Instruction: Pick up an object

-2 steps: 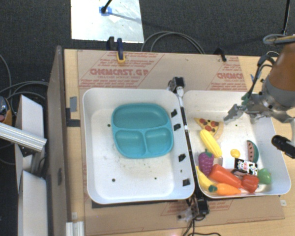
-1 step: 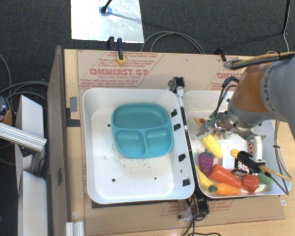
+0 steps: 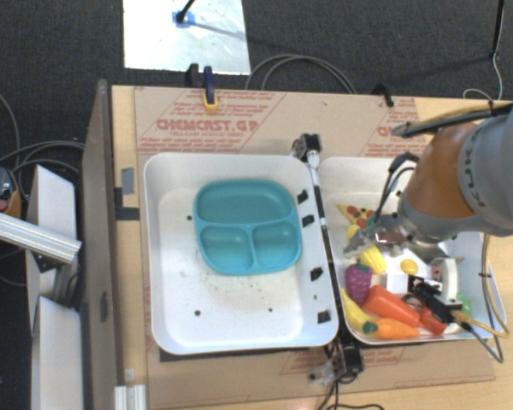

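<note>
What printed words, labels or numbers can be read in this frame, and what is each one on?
"CHEMCAST GP": red print on the brown board under the bins, top left, large and legible.
Smaller red lines above and below that logo: too small to read.
A second red logo on the same board at top right, partly behind the arm: cut off and too blurred to read.
The teal tray and the white bins: no readable text.

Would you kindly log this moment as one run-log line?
arm: over right bin | gripper: low among toy food | carrot: lying in bin | teal tray: left bin
</note>
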You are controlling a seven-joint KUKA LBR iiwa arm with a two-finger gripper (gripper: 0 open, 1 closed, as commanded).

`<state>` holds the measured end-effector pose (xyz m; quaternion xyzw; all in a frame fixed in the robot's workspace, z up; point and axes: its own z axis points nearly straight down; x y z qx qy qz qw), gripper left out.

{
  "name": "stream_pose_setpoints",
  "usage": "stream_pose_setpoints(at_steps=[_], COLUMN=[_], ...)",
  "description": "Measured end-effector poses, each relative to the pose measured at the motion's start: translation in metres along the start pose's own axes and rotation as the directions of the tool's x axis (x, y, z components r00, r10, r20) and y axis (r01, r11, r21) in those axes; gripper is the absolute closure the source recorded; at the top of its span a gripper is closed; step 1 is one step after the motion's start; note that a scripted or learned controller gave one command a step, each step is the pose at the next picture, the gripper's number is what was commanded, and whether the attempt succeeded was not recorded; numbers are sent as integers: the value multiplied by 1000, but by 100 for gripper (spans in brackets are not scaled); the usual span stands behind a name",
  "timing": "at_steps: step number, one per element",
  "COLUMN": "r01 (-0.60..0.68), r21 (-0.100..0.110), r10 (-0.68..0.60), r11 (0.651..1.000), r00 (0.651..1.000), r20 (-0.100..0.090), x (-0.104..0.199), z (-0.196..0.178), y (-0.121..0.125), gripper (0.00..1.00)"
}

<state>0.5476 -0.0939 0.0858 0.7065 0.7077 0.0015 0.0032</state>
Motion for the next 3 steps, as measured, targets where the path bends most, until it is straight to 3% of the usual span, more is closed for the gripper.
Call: stream_pose_setpoints(at_steps=[1,2,3], r01=[-1,0,12], r21=[1,-4,-8], r10=[1,0,-12], r11=[1000,1000,1000], r00=[1000,1000,1000], r20=[-2,1,-4], x=[1,0,73], z=[0,-12,-104], y=[-32,-30,24], gripper=[0,100,100])
